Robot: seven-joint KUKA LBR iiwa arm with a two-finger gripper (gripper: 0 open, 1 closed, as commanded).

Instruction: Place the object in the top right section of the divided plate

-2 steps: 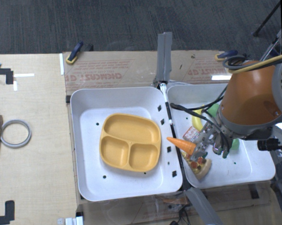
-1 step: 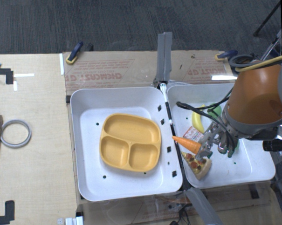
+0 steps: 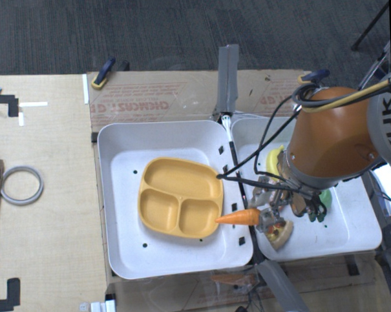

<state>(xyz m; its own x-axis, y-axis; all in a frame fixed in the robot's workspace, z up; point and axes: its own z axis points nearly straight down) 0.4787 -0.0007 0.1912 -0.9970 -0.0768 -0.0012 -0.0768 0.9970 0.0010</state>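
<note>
The hand (image 3: 266, 215) sits low in the right bin (image 3: 361, 238), just beside the divider between the two bins, under the big orange wrist band (image 3: 330, 140) of the arm. Its metal parts and a tangle of black cables (image 3: 261, 175) crowd that spot, so whether it is open, closed or gripping something cannot be told.

The carrot (image 3: 239, 217) lies roughly level, its thick end to the right close against the hand and its pointed tip to the left. It spans the rims of the two bins, and its tip reaches the lower right edge of the divided plate (image 3: 179, 197). Whether the hand grips the thick end is unclear.

The divided plate is yellow-orange and rests in the left bin (image 3: 120, 207), turned at a slant, with one long section toward the upper part of the frame and two smaller sections below it.

In the right bin, a yellow object (image 3: 274, 160) peeks out to the left of the arm, a green object (image 3: 325, 198) shows below the wrist on the right, and a tan rounded item (image 3: 280, 232) lies just below the hand.

On the counter (image 3: 49, 210) at the left of the frame lies a roll of tape (image 3: 19, 185). A flat sheet of cardboard (image 3: 167, 98) lies behind the bins, with a blue and yellow clamp (image 3: 103, 73) at its upper left corner.
</note>
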